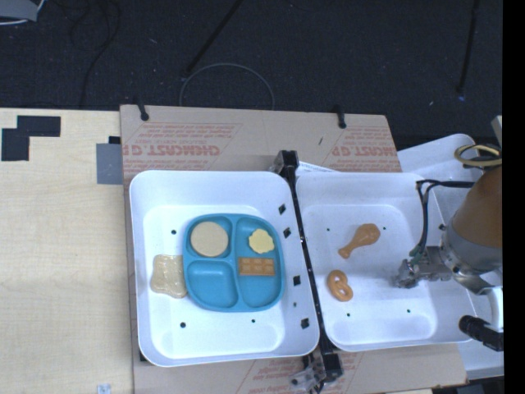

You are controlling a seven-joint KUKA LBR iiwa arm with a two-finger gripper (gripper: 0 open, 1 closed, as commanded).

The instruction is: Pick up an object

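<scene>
Both bins (156,212) are plain white, and the left one holds a bright blue divided tray (221,290) with a tan round (208,239), a pale yellow piece (261,240) and an orange-brown block (257,266). A beige slice (168,275) lies beside it. The right bin has a golden-brown drumstick (359,240) and an orange pretzel (340,286); the cardboard (246,142) beneath is tan with reddish print.

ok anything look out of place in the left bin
One thing: a pale slice of toy bread lies on the white bin's floor, against the blue divided plastic tray's left edge, while the other toy foods sit in its compartments.

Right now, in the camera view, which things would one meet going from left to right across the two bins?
Beige bread slice → blue divided tray → pretzel → drumstick → gripper.
</scene>
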